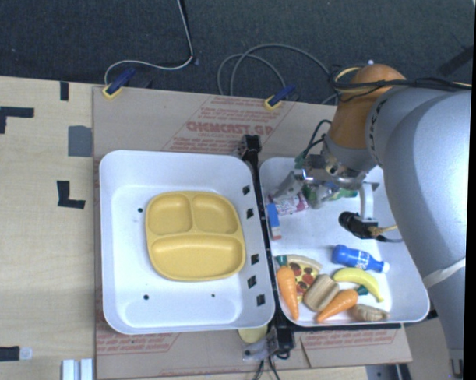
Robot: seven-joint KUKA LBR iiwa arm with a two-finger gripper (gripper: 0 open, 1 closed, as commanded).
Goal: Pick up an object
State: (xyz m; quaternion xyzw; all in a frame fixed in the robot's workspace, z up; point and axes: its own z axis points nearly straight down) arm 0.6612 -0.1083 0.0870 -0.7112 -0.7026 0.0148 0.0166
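My gripper (312, 188) hangs low over the back left part of the right bin (322, 236), under the arm's orange band. Right beside it, to its left, lies a small pink and green packet (290, 203); whether the gripper touches it is unclear. A blue bottle (359, 258) and a yellow banana (360, 280) lie further forward. Along the front of the bin sit two carrots (287, 291) (337, 303), a bread roll (320, 289), a pizza slice (303, 270) and a small tan piece (368, 313).
The left bin (124, 220) holds a yellow divided plate (195, 234). A small blue item (273, 218) leans by the divider between the bins. The big grey arm covers the right side of the right bin.
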